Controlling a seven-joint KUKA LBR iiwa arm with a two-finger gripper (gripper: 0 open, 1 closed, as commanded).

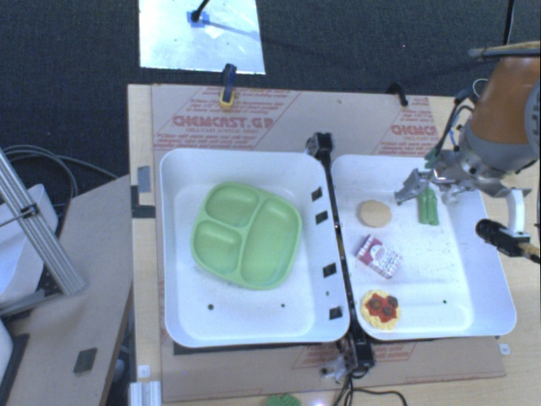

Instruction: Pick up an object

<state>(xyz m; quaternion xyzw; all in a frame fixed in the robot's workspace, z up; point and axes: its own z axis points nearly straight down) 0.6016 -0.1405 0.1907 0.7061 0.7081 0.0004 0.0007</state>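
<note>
Camera view: gripper (pixel 433 184) at far side of right bin (pixel 490 311), fingers down around green stick-like obj (pixel 428 207); can't tell how wide they're open or if it's actually held. Obj's long axis runs near-far. Prob light, stiff, smooth; grab mid-length across narrow width. Green tray (pixel 247 235) in left bin (pixel 182 311).

A robotics lab — 2 white bins (pixel 254 163) on a taped cardboard-topped bench (pixel 279 108), cables (pixel 51 155) alongside.

Open floor around cookie (pixel 374 214), packet (pixel 379 256), pizza (pixel 381 309)
</note>
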